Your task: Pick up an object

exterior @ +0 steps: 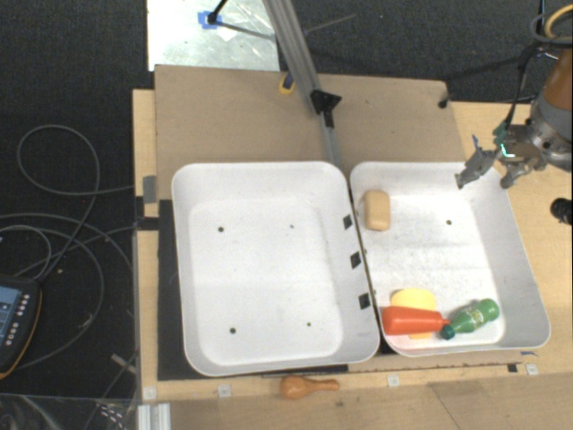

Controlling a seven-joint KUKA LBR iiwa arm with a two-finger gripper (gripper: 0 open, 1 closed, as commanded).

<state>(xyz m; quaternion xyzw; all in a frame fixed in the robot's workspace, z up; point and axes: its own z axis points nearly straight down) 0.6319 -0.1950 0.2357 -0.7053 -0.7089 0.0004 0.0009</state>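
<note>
Hovering at the frame's right edge over the right shallow white bin (515, 240), the hand (488, 170) spreads its fingers around nothing, well apart from the green plastic bottle (469, 318) at lower right.

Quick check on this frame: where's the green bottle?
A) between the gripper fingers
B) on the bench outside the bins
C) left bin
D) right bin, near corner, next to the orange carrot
D: the green bottle lies in the right bin, at its near corner, touching the tip of the orange carrot; the gripper is over the bin's far right edge, apart from it.
</note>
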